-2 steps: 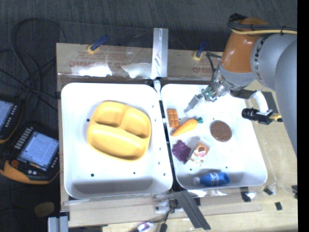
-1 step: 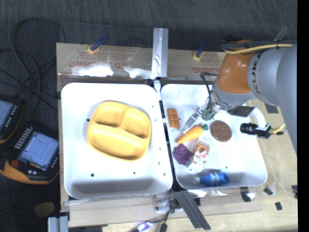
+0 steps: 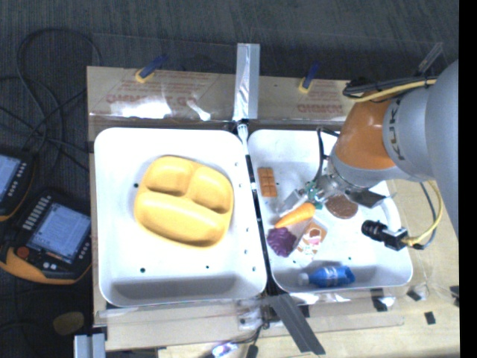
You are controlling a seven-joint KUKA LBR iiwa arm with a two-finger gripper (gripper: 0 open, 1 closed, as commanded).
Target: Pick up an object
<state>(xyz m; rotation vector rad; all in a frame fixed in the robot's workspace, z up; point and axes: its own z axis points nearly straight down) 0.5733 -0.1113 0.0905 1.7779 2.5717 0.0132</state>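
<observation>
Writing first: you can read part of "KUKA" down the grey arm (image 3: 421, 125) at 2 o'clock. The red print on the clear plastic sheet (image 3: 164, 95) along the table's (image 3: 100, 80) far edge is too blurred to read.

Two white bins sit side by side. The left bin (image 3: 112, 274) holds one thing, a big yellow lumpy tray (image 3: 184, 199), roughly mid-bin.

The right bin (image 3: 399, 271) holds the small stuff. An orange carrot (image 3: 296, 215) lies at a slant near bin centre, w/ a purple grape-like bunch (image 3: 281, 240) touching it at 7 o'clock. A small cake-slice toy (image 3: 313, 236) w/ a red spot lies just beside the bunch at its 3 o'clock. A blue bottle (image 3: 329, 276) lies on its side near the front wall at 6 o'clock. A brown wafer-like bar (image 3: 267, 182) lies near the left wall at 10 o'clock. A brown round disc (image 3: 342, 206) lies at 3 o'clock of the carrot.

Your hand (image 3: 316, 193) is low over the right bin, right at the carrot's upper end, w/ something teal at its tip. Can't tell if it's open or closed, nor whether it has the carrot. The orange band and wrist hide the bin's far right corner. A black cable plug (image 3: 375, 230) hangs over the bin at 4 o'clock.

Off the table at 9 o'clock a pendant w/ a lit screen (image 3: 52, 237) lies on the floor.
</observation>
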